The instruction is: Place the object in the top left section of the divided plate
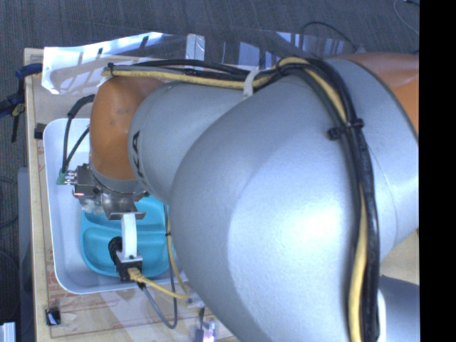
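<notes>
1 grey arm (pixel 285 205) enters from the right and covers most of the view, its orange band (pixel 117 127) bent down over the left white bin (pixel 53 191). The gripper (pixel 117 212) hangs over a glossy blue divided plate (pixel 96 251) lying in that bin; whether it is wide, narrow or holding anything cannot be told. The object is hidden, its place unknown. Black and yellow cables (pixel 214 75) run along the smooth, rounded arm casing.
</notes>
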{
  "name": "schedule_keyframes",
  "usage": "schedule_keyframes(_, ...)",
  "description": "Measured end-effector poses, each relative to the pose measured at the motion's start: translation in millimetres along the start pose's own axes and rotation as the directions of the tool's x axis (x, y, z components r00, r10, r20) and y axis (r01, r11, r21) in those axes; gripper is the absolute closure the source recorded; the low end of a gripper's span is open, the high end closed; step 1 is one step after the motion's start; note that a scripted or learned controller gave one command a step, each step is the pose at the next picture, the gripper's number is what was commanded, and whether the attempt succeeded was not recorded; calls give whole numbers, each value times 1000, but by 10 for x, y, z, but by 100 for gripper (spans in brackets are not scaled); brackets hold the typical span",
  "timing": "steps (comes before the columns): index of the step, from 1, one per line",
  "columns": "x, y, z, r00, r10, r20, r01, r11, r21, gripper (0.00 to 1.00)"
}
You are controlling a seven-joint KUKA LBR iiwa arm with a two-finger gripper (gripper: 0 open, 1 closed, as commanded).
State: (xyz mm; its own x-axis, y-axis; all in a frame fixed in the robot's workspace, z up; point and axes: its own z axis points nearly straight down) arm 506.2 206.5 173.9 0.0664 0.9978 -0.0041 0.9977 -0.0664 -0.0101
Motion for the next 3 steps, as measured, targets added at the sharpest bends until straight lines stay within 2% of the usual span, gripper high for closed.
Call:
schedule_keyframes(1,-691,-257,9,999,34,-1,-34,999,-1,100)
schedule_keyframes(2,4,-233,-435,995,-101,-1,101,995,-4,100)
schedule_keyframes(3,117,327,636,1000,-30,-10,29,999,-14,100)
